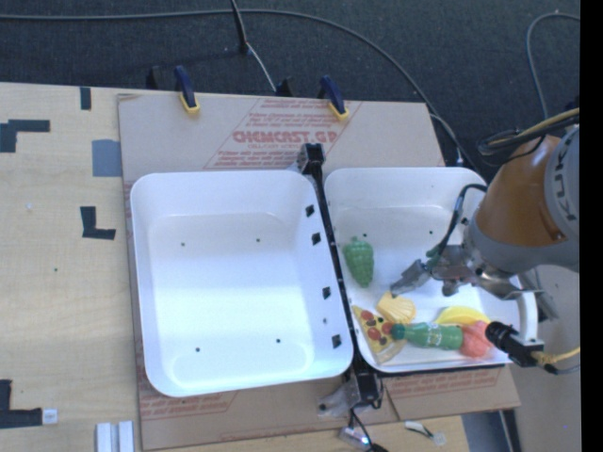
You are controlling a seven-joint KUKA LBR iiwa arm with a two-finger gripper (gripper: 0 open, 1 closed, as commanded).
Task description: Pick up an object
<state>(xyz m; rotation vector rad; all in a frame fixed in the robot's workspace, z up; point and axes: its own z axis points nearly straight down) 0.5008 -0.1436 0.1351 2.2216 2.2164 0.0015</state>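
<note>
My gripper hangs low over the right bin, reaching in from the right. It stands open, with nothing between its fingers. Just below it lies a yellow shell-shaped toy. A green pepper sits to its left, near the divider. Along the bin's front edge lie a pizza slice, a green bottle, a yellow banana and a red piece.
The left bin stands beside the right one, parted from it by a black clip rail. Both rest on a cardboard sheet held by two blue clamps. Cables trail behind the bench.
</note>
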